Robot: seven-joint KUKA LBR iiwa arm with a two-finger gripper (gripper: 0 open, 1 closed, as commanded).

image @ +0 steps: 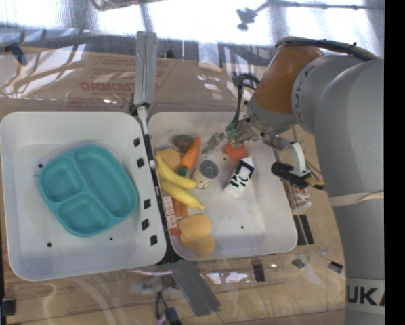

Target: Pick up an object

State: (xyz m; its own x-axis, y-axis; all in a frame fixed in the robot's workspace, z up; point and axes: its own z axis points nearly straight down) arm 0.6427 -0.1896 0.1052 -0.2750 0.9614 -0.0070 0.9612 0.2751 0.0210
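free: right bin (270, 229) front floor | blocked: left side, bananas (175, 185), carrot (191, 153)

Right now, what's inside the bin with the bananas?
Inside the right bin lie two bananas, a carrot, corn, bread rolls, a round can and a small carton. The gripper covers whatever lies under it.

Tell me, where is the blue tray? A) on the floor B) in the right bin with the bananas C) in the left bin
C: the blue tray lies in the left bin, while the bananas are in the right bin.
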